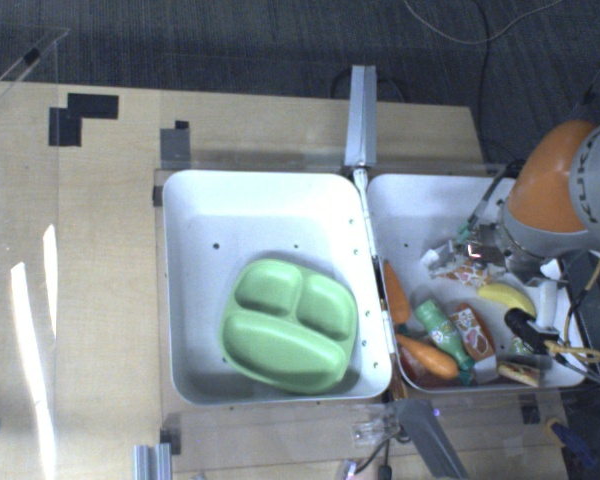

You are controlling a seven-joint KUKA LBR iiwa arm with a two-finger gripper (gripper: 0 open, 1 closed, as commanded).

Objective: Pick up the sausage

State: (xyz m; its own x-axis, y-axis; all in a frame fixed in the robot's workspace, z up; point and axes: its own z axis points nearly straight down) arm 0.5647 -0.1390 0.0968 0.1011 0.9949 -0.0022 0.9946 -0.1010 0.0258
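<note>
The sausage (427, 358) is an orange-brown elongated piece lying by the front wall of the right bin (410, 208), left of centre. My gripper (468, 253) hangs over the middle of that bin, below the arm's orange band, behind and to the right of the sausage and well apart from it. Its tip sits next to a small whitish piece (442, 260). The wrist body hides what lies directly under it.
Around the sausage lie an orange carrot (395, 293), a green bottle (436, 320), a brown packet (473, 333), a yellow banana (507, 296) and dark pieces at the right. The left bin (190, 268) holds a green divided plate (290, 325).
</note>
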